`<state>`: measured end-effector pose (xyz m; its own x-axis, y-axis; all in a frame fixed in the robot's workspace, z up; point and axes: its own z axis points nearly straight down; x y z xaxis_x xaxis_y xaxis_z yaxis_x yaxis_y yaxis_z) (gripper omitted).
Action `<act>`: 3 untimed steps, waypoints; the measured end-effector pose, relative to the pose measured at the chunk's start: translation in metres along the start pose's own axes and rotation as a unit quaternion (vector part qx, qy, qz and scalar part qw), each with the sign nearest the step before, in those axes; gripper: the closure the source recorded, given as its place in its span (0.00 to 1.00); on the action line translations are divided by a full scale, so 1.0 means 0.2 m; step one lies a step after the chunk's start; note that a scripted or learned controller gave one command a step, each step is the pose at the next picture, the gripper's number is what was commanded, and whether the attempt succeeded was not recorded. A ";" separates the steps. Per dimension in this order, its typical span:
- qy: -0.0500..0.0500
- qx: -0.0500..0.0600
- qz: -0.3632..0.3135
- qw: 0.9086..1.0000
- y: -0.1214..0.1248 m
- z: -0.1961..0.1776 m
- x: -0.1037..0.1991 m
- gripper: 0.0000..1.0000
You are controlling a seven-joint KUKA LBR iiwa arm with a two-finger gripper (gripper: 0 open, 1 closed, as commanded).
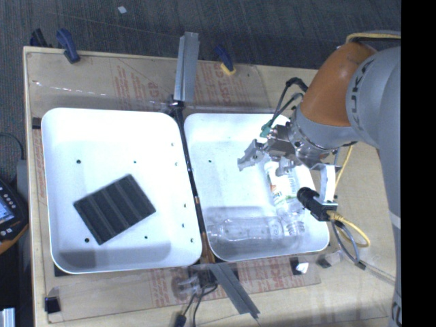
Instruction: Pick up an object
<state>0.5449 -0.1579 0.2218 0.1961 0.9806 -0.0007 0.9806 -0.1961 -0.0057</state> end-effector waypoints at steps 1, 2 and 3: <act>0.000 -0.003 -0.105 0.994 0.12 -0.03 -0.14 0.00; 0.000 -0.001 -0.113 0.994 0.11 0.26 -0.24 0.00; 0.000 -0.003 -0.146 0.989 0.17 0.25 -0.23 0.00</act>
<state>0.5686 -0.2091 0.1708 -0.0954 0.9954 -0.0008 0.9954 0.0954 0.0007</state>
